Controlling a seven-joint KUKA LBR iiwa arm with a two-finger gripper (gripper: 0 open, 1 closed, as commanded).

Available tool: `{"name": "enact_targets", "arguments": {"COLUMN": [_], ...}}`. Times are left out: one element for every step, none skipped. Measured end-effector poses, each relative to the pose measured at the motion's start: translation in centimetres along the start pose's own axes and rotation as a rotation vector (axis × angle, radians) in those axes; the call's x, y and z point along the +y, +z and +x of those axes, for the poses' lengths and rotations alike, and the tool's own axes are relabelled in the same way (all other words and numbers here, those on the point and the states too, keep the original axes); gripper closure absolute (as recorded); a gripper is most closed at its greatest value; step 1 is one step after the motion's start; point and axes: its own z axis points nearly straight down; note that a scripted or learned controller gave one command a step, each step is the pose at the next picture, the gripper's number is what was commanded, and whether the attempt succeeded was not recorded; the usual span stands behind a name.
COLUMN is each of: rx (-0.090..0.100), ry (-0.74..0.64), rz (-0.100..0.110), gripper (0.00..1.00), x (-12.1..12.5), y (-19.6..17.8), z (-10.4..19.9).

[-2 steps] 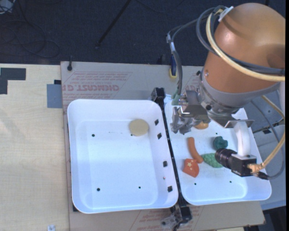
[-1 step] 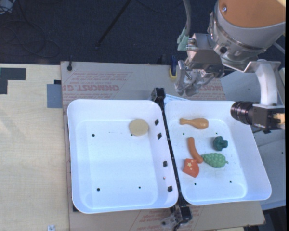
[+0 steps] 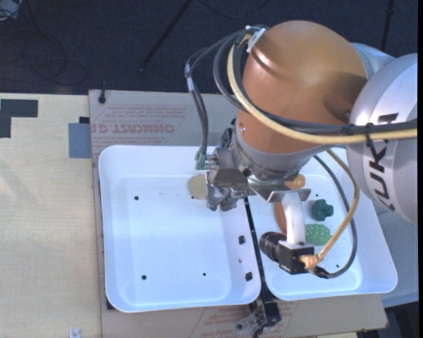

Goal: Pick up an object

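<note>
My gripper [image 3: 221, 197] hangs over the far right corner of the left bin [image 3: 127, 259], beneath the big orange wrist. A flat tan round object [image 3: 197, 186] lies on the bin floor just left of the gripper, partly hidden by it. I cannot tell whether the two touch. In the right bin [image 3: 370, 273] lie a dark teal piece [image 3: 321, 208], a bumpy green piece [image 3: 318, 232] and an orange thing [image 3: 297, 182] that peeks out from under the arm.
The arm covers much of the right bin and the divider between the bins. Brown cardboard [image 3: 148, 127] lies under both bins, and a pale wooden bench top [image 3: 35, 210] stretches to the left.
</note>
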Motion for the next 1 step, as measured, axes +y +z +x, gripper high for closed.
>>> {"name": "enact_targets", "arguments": {"rx": [0.006], "ry": [-0.002], "rz": [-0.018], "gripper": [1.0], "x": [1.54], "y": [-2.15], "z": [5.56]}}
